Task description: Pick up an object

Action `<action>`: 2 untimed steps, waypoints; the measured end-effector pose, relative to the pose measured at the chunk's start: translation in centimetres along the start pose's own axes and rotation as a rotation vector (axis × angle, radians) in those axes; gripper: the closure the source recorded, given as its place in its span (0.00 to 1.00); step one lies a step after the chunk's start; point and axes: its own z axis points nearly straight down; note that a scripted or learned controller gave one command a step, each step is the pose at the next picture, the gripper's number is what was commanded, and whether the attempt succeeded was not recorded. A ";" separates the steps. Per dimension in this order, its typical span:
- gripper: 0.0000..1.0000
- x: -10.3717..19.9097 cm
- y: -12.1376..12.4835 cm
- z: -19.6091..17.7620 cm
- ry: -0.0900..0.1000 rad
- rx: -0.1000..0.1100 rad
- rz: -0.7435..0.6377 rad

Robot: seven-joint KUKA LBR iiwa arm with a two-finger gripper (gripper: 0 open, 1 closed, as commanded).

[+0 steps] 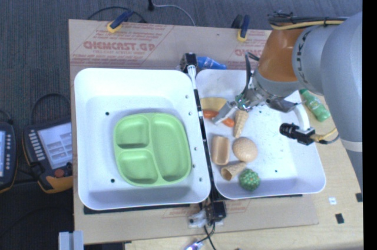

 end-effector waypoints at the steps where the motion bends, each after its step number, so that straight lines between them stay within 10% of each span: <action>1: 1.00 -0.2 0.1 -1.2 -0.007 -0.007 0.001; 2: 0.00 -0.2 0.1 -1.2 -0.007 -0.006 0.002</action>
